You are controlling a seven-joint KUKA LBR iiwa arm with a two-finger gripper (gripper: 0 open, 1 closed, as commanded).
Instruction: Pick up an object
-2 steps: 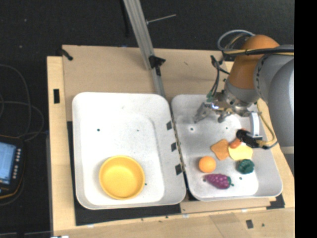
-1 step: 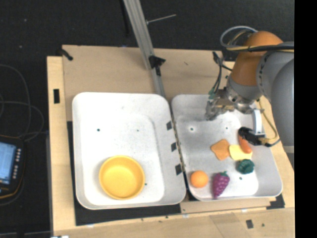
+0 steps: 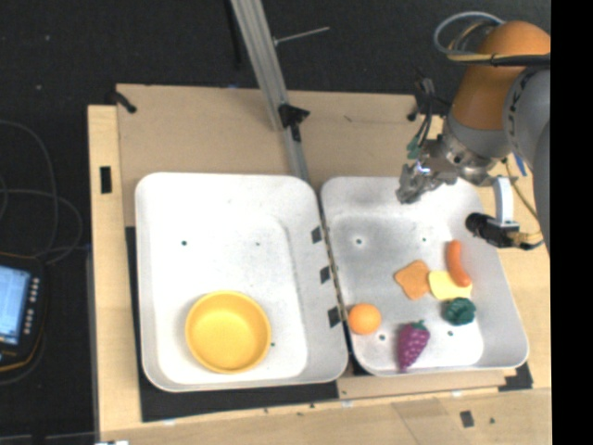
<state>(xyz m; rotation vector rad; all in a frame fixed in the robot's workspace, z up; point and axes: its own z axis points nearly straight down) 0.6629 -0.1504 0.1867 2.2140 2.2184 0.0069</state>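
My gripper [image 3: 410,187] hangs over the far edge of the right bin [image 3: 371,213], with nothing seen between its fingers. Toy foods lie in the near half of that bin: an orange ball [image 3: 364,318], a purple grape bunch [image 3: 412,342], an orange wedge [image 3: 412,279], a yellow piece [image 3: 447,286], an orange carrot [image 3: 456,260] and a dark green piece [image 3: 459,311]. All of them lie well in front of the gripper, toward the camera.
A yellow bowl [image 3: 228,331] sits in the near part of the left bin [image 3: 222,211]. A slanted metal pole [image 3: 269,72] rises behind the bins. A black fitting [image 3: 489,229] sticks over the right bin's right rim.
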